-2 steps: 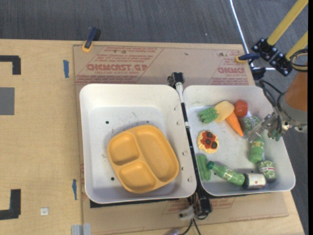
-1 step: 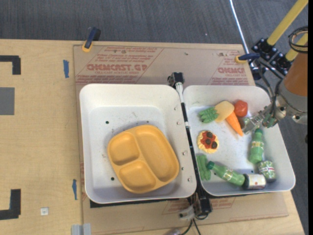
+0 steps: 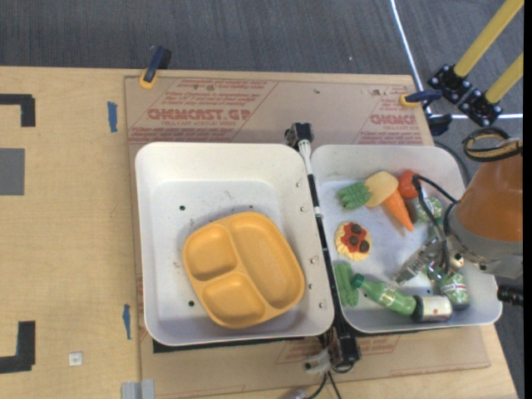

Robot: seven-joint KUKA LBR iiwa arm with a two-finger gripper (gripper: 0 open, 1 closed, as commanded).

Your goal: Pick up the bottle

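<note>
The green bottle [image 3: 391,296] lies on its side near the front edge of the right bin [image 3: 378,158], its white-labelled end [image 3: 436,307] pointing right. My gripper [image 3: 424,271] hangs just above and behind the bottle, at the bin's right side, below the orange band [image 3: 497,206] of the arm. Its metal fingers [image 3: 411,268] look spread and open, with nothing between them. The bottle rests on the bin floor, apart from the gripper.
The right bin also holds a carrot [image 3: 401,206], a pale yellow piece [image 3: 382,188], a green toy [image 3: 353,194], a small tart with red berries [image 3: 353,239] and a small green and silver item [image 3: 455,290]. A yellow divided plate [image 3: 243,267] lies in the left bin [image 3: 158,223].
</note>
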